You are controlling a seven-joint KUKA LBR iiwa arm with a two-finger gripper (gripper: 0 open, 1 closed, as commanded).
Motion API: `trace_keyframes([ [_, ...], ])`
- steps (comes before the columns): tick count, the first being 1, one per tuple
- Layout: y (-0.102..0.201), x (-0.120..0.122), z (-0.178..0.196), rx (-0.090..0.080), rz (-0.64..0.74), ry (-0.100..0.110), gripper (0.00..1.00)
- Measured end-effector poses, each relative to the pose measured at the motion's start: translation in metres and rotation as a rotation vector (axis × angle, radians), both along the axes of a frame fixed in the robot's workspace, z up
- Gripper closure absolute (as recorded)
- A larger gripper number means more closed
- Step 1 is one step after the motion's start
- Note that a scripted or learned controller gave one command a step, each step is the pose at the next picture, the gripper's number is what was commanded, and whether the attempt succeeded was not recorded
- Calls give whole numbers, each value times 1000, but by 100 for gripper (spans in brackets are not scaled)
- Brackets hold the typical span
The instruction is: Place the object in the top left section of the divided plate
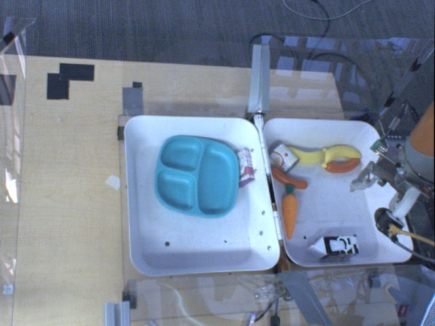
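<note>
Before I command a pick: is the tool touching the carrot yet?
Apart. The camera view shows bare white bin floor between the tool at the right rim and the carrot.

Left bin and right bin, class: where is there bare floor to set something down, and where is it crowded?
In the left bin, bare floor runs along the left wall and across the front, below the blue plate. In the right bin, the middle is free, between the carrot and the end effector. Its back-left corner is crowded: banana, sausage.

blue divided plate [198,176] lies open from above; small packet [245,166] touches its right rim.
</note>
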State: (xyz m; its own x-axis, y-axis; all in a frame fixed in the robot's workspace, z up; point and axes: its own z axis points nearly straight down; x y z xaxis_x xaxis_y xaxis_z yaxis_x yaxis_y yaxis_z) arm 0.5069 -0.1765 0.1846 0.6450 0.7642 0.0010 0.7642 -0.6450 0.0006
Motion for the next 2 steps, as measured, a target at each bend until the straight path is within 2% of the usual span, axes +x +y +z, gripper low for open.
trace_keyframes([
  [1,1,48,72,-2,50,-4,0],
  [2,-5,39,36,0,-268,1,0],
])
